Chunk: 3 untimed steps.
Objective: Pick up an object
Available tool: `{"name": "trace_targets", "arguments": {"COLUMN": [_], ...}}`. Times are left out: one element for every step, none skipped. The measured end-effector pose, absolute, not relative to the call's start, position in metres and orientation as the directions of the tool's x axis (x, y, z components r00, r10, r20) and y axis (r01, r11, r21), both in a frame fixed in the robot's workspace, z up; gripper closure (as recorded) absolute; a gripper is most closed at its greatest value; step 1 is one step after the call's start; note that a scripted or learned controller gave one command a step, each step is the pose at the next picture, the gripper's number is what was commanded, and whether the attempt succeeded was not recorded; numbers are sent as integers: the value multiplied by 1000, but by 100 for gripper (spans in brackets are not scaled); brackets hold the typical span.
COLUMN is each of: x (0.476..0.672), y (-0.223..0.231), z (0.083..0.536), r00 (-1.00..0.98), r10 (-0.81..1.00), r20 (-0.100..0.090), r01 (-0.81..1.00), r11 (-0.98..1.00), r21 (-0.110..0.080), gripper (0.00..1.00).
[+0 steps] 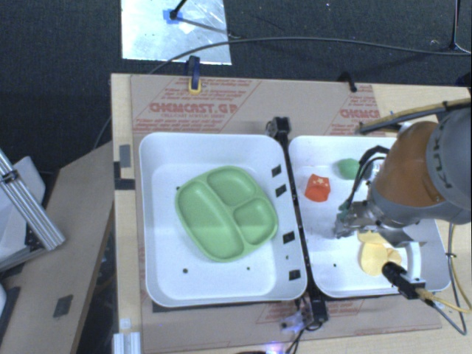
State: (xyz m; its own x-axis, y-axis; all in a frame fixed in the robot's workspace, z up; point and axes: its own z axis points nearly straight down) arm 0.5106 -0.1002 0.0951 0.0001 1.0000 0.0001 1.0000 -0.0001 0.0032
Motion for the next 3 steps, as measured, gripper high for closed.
{"name": "trace_targets", "arguments": {"x": [508,502,504], "y": [-98,-94,-94], "z": [158,217,253], "r00": [-4,-5,-5], "r10": [1000,1000,1000], "r20": [-1,-1,-1], "r01": [1000,1000,1000], "r11": [4,5,5], "r21": [7,8,7], "gripper": [100,100,100]}}
